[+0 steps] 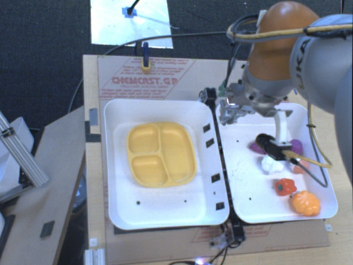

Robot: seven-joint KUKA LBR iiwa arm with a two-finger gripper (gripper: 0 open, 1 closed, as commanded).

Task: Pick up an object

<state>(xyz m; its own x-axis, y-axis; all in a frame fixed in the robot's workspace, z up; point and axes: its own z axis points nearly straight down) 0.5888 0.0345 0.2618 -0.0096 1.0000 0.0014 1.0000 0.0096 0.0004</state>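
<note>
Right bin (pixel 248 200), shallow white plastic, floor faintly speckled; all other places are noted against it.

- Loose things, none lifted, all resting on its floor in the half farthest from the left bin:
  - orange gourd-shaped toy (pixel 306 203), ribbed and glossy, in the near outer corner.
  - red pepper-shaped toy (pixel 285 186), small, green stub on top, just beside the gourd and toward the bin's middle.
  - white crumpled lump (pixel 271 164), soft-looking, mid-floor; cannot tell what it is made of.
  - purple piece (pixel 256 146), rounded. Robot hardware covers its middle and only its ends show, so it may be one item or two.
- Tool (pixel 227 114): metallic, over the bin's far corner next to the dividing rim, well apart from the toys. Spread or pressed together: cannot tell, since it is dark and cluttered there. Nothing seen pinched.
- Arm (pixel 325 59): grey, with a smooth orange band (pixel 278 37), overhanging the bin's far edge and cut off by the frame.
- Left bin (pixel 165 211): touching the right bin rim to rim. It holds a yellow tray (pixel 161 153), rounded and three-compartment.
- Cardboard sheet (pixel 149 73) with red print lies under both bins on the tabletop (pixel 58 148).
</note>
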